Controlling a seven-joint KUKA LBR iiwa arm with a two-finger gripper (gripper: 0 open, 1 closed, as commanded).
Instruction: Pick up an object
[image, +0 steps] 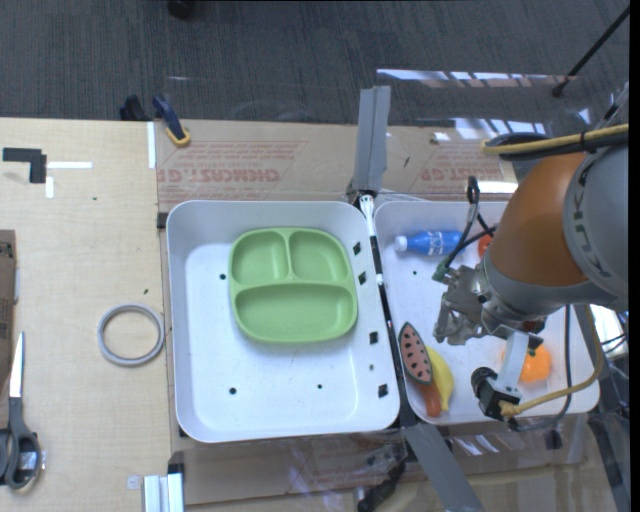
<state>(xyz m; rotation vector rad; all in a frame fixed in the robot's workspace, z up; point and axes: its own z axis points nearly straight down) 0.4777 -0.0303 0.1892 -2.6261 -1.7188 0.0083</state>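
Camera view: arm (560, 215) being extended in from right of frame over right bin (400, 215). Gripper (455, 320) being hung low at centre of that bin; state of tool cannot be told. Blue bottle (428, 241) being seen at bin's upper left, watermelon slice (415, 352) and yellow piece (440, 380) at lower left, orange object (536, 366) at lower right. Green divided plate (293, 285) being borne by left bin (200, 400). Tape ring (131, 333) being left on bench at left.

A tape ring (131, 333) and scissors (18, 440) lie on the bench (80, 250).
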